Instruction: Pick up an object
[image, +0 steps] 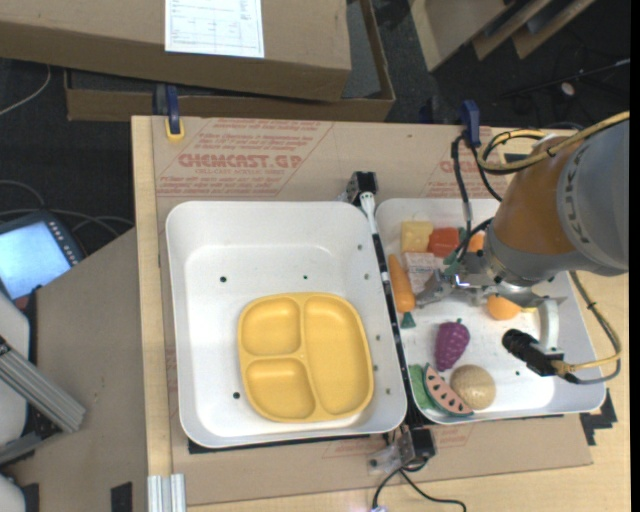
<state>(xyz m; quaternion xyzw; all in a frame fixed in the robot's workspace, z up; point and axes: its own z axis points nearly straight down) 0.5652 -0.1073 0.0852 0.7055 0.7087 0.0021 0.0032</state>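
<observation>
The gripper (447, 283) hangs low in the right bin (585, 400), just above the grapes (450, 343). I cannot tell how wide it is.

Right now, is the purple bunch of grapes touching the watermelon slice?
Apart. The camera view shows the purple toy grape bunch above the green-rimmed toy watermelon slice, with a strip of the white bin floor between them.

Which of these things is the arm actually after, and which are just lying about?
Part of the job, in the right bin: gripper, carrot, purple grapes, watermelon slice, yellow block, orange block.

Just lying about: yellow divided plate in the left bin, cardboard box.
</observation>
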